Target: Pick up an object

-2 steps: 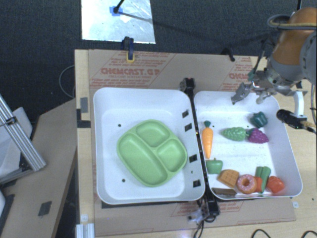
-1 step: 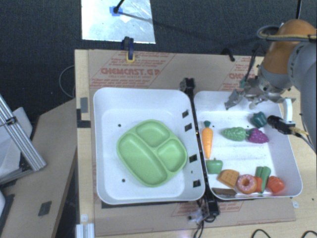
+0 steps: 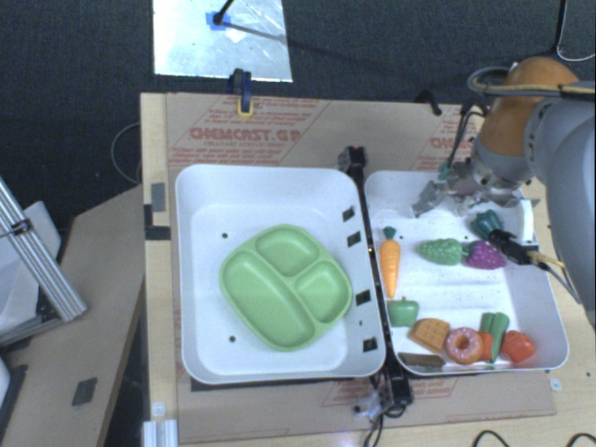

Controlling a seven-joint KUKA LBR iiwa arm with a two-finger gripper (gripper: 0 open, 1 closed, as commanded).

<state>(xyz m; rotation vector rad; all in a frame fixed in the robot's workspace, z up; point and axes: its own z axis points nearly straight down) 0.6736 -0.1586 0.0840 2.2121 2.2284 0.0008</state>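
Gripper hangs over the right bin's far end, just beyond the toy broccoli; honestly can't tell its state.

Red printed lettering reading "CHEMCAST GP" runs along the far edge of the brown protective sheet covering the bench, with a partly hidden repeat toward its far right corner.
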